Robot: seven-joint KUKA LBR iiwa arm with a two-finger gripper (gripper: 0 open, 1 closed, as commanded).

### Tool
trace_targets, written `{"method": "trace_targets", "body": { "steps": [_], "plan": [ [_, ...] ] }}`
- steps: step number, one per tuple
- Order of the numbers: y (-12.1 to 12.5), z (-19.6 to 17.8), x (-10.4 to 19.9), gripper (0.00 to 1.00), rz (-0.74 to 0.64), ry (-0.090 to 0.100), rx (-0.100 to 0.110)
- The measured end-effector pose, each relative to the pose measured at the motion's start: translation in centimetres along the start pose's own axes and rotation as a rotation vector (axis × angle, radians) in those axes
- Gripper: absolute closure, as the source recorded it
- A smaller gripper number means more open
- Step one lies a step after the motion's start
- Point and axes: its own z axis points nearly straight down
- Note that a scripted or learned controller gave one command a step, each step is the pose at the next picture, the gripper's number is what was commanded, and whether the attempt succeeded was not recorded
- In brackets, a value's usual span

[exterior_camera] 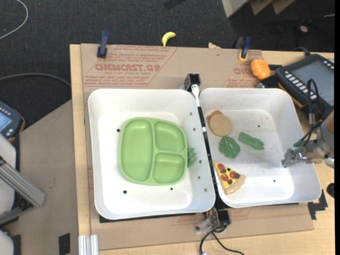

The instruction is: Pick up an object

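Left of the hand (293,157), green toy (251,141), well apart

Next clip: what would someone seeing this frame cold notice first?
The large light-green divided plastic plate sitting in the middle of the left white bin draws the eye first. Next come the toy foods clustered at the left side of the right white bin: a tan round cookie, two green vegetable pieces and a pizza slice. The gripper sits at that bin's right edge.

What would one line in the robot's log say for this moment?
gripper: over right bin, near right wall, holding nothing seen | right bin: pizza slice, cookie, two green pieces | left bin: green divided plate
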Motion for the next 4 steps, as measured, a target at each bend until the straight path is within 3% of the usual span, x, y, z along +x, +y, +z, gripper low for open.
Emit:
{"method": "trace_targets", "body": {
  "steps": [1,2,4],
  "plan": [
    [0.0,-1.0,0.0,1.00,0.000,-0.002,-0.002],
    [3.4,4.6,7.9,1.00,-0.009,0.007,0.007],
    [3.4,2.3,7.4,1.00,-0.002,0.002,0.001]
  ]
}}
